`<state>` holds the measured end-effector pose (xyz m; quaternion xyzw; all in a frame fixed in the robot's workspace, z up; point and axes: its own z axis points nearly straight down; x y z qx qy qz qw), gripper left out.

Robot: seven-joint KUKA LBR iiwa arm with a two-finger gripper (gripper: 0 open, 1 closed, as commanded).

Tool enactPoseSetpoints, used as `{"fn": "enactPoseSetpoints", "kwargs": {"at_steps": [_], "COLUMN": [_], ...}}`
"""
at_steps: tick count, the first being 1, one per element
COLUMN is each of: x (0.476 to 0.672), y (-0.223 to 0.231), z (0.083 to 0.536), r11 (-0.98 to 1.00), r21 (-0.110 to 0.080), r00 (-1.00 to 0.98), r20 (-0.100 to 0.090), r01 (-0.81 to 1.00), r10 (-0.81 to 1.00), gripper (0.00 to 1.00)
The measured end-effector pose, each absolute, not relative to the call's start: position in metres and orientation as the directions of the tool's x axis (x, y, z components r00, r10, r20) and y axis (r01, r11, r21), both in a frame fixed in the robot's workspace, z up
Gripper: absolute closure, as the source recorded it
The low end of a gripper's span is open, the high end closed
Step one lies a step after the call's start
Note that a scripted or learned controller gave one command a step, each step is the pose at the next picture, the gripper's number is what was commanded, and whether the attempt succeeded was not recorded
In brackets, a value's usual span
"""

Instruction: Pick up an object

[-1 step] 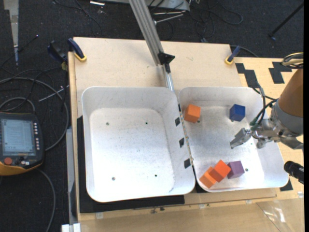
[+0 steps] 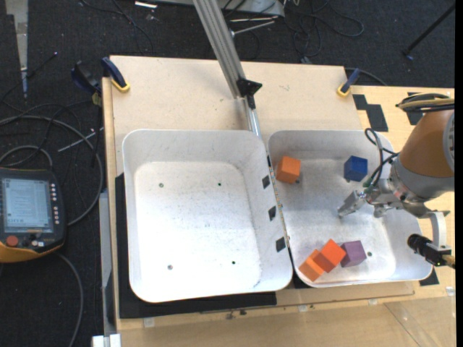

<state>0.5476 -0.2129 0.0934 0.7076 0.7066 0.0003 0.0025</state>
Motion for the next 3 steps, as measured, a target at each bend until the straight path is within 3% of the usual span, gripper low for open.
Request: {"fn": "enactPoseSetpoints", "kwargs": {"at_steps": [1,2,3], "x": [0.594,0.657,0.655], "y": [-0.225,-0.216,-0.218], "z": [0.096,0.097,0.107], "r11": [0.004,0.005,0.005], "r21": [0.005,0.007,0.004], "r00": [-0.004,-0.005,-0.005], "r20": [-0.002,-0.003,-0.004], "r01": [1.000,1.000,1.000], "r10": [1.000,1.000,1.000], "gripper": [0.00,0.00,1.00]}}
